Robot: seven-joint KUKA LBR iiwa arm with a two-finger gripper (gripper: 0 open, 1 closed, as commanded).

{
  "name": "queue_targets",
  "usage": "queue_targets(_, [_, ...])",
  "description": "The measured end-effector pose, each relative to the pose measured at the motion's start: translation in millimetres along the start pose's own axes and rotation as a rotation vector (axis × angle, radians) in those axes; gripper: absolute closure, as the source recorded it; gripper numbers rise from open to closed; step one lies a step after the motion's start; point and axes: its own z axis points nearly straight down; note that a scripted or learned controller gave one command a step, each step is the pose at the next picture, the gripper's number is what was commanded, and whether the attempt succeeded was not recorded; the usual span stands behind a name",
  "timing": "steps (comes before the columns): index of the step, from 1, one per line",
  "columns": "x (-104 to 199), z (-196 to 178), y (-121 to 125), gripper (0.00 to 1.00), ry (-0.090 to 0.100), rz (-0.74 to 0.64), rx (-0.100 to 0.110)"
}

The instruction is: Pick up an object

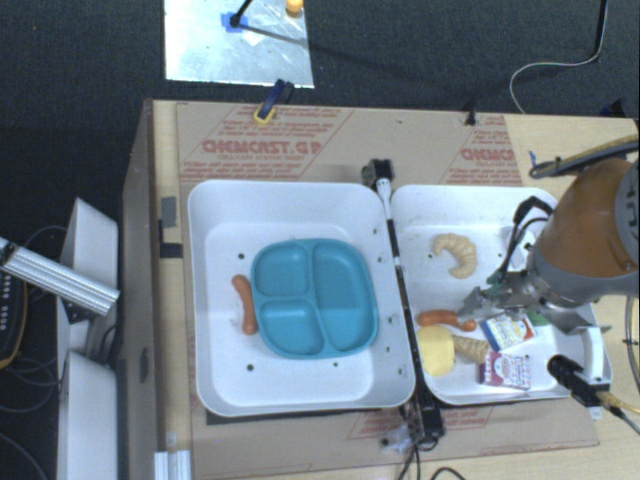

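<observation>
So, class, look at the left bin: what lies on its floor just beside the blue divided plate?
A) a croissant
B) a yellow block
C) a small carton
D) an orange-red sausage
D: the orange-red sausage lies on the floor of the left bin at the left edge of the blue divided plate.

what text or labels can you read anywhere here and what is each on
"CHEMCAST GP", red, mirrored: brown paper sheet behind the left bin.
The same red print, partly cut off: the sheet behind the right bin.
Print on the small cartons: too blurred to read.
</observation>
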Motion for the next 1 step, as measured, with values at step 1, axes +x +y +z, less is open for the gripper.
queue_targets(1, [5.9,36.5,17.8,0.00,-0.003,-0.002,-0.012])
